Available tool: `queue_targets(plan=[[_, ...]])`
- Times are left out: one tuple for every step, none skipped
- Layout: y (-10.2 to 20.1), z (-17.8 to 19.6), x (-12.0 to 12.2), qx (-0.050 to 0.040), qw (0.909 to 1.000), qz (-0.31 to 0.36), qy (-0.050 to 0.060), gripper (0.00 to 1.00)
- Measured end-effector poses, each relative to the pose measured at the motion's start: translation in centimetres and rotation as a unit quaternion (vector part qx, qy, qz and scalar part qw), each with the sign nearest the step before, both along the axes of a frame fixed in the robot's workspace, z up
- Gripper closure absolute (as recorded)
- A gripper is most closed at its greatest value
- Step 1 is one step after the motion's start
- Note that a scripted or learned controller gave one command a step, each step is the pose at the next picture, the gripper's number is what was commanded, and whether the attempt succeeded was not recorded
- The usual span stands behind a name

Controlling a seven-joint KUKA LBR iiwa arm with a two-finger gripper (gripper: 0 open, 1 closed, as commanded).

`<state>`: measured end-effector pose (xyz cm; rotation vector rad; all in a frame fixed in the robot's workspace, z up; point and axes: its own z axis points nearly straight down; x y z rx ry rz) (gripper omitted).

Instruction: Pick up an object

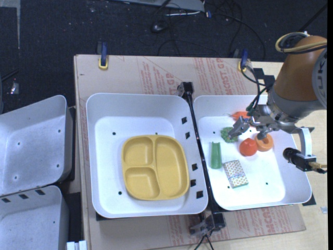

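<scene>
Grey two-finger jaws [244,125] low in right white bin [270,191], spread unclear. Green leafy toy [227,135] just beside tips; orange-red round toy [248,147] near, below them.

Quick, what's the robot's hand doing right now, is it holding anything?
Hand: low in the right bin by the green toy; whether it is open, shut or holding anything cannot be told.
</scene>
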<state>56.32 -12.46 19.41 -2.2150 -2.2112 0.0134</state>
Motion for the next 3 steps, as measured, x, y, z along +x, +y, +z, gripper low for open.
queue_targets(plan=[[0.0, 0.7, 0.3, -0.0009, 1.0, 0.001, -0.007, 0.0], [0.5, -4.7, 1.2, -0.001, 1.0, 0.002, -0.006, 0.0], [0.5, -10.0, 1.2, -0.001, 1.0, 0.001, -0.006, 0.0]])
